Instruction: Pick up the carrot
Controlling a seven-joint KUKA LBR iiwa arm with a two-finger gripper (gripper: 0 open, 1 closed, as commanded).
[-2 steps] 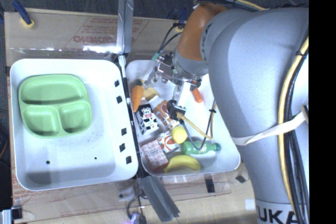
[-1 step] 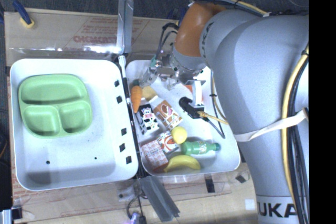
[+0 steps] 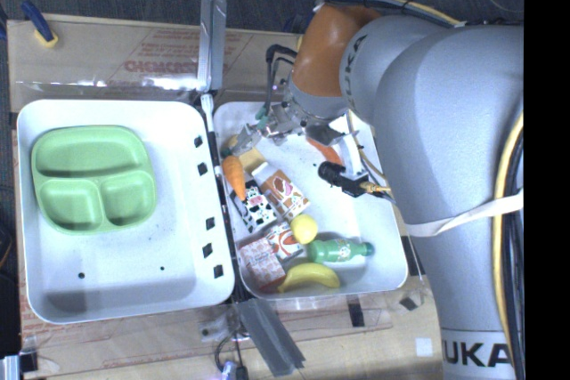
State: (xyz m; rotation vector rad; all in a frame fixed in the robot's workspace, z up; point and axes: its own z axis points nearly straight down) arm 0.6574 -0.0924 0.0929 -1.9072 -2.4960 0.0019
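At the near edge of my right bin [image 3: 392, 276] lies a banana [image 3: 310, 278]; farther up, the carrot [image 3: 233, 177] rests against the left wall. Beyond it hangs my gripper [image 3: 252, 136] (whether wide or closed I cannot tell).

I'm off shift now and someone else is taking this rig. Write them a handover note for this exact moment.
Gripper: over the upper left part of the right bin, just above the carrot; the camera view doesn't settle whether its fingers are open or shut, and nothing shows between them.
Carrot: lying in the right bin along its left wall, beside the small cartons.
Left bin: holds the green tray.
Done: arm brought near the carrot.
Left: grasp the carrot and lift it.
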